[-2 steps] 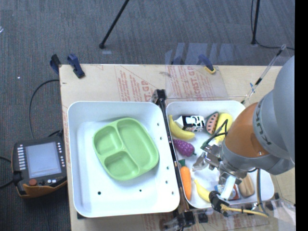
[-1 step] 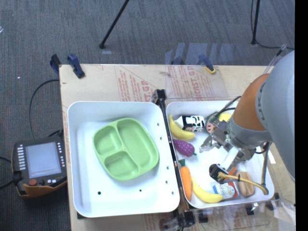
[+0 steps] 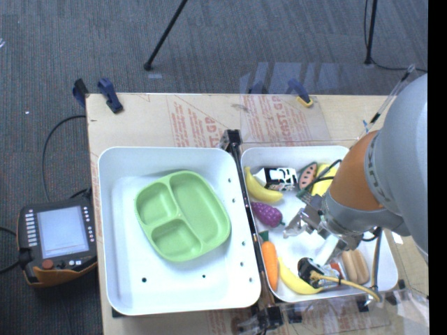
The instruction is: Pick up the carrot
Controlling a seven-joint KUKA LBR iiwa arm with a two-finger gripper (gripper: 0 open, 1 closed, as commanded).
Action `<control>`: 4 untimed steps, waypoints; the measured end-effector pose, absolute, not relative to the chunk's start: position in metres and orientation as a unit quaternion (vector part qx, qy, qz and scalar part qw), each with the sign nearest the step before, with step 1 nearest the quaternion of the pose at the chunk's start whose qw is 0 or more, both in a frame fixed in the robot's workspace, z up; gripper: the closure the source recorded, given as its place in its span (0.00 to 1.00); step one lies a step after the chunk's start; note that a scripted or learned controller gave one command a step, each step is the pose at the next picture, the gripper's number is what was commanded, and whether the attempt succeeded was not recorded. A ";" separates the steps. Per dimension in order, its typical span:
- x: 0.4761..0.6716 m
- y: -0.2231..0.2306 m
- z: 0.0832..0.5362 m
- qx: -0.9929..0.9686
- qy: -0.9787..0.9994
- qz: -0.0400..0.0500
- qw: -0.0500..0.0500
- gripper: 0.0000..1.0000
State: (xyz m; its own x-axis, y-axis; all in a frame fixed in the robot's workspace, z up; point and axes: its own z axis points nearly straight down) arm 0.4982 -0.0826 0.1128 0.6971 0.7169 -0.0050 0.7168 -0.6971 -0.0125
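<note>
The carrot is orange with a green top and lies along the left wall of the right bin, near the front. My gripper hangs low over the middle of that bin, a little right of and behind the carrot, apart from it. The carrot is not in the gripper. The grey arm with its orange band reaches in from the right and covers the bin's right part.
A purple eggplant and a banana lie behind the carrot. A second banana and a hot dog lie at the front. The left bin holds a green divided plate.
</note>
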 end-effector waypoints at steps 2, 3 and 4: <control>0.567 -0.081 0.086 -0.960 -0.279 0.004 0.004 0.00; 0.489 -0.081 0.096 -0.964 -0.266 -0.019 -0.009 0.00; 0.551 -0.079 0.117 -0.979 -0.206 0.002 0.002 0.00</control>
State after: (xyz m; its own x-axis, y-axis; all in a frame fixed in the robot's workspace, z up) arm 0.5513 -0.0794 0.1170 0.9150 0.4034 -0.0030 0.4033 -0.9150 -0.0057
